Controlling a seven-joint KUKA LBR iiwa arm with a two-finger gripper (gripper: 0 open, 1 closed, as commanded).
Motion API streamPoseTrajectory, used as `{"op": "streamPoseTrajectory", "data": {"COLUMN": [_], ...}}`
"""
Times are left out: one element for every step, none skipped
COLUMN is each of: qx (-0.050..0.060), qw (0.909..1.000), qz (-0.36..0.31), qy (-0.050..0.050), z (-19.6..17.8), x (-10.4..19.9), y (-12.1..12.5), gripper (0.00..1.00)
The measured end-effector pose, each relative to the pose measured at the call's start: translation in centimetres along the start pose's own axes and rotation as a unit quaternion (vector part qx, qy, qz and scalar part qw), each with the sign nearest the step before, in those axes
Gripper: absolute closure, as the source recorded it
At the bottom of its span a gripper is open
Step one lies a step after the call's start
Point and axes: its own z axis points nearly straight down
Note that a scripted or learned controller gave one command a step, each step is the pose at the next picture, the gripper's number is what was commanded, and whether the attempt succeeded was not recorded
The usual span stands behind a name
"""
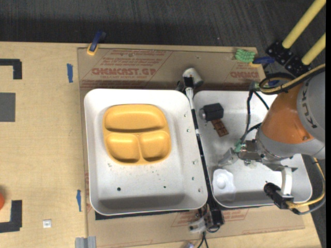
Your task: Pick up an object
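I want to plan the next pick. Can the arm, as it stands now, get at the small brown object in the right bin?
Probably yes. The small brown object lies uncovered on the floor of the right bin, beside a black object, and the arm is over that same bin. Nothing lies on top of it.

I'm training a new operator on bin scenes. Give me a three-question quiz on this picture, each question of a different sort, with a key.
1. True or false: the yellow tray lies in the left bin.
2. Which bin is the arm over? A) left B) right C) neither
3. Fill in: the small black box lies in the right bin, near its ____ edge (far or near, from the camera).

Key
1. True.
2. B; it reaches in from the right and hangs over the right bin.
3. Far; the box sits toward the top of the bin, with a small brown piece just below it.
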Motion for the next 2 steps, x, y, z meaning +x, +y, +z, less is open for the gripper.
{"op": "streamPoseTrajectory", "data": {"qx": [0.0, 0.0], "qw": [0.9877, 0.9698], "qz": [-0.156, -0.244], "qy": [-0.001, -0.001], "z": [1.0, 0.6], "x": [0.7, 0.6], "y": [6.1, 10.7], "gripper": [0.0, 0.0]}}
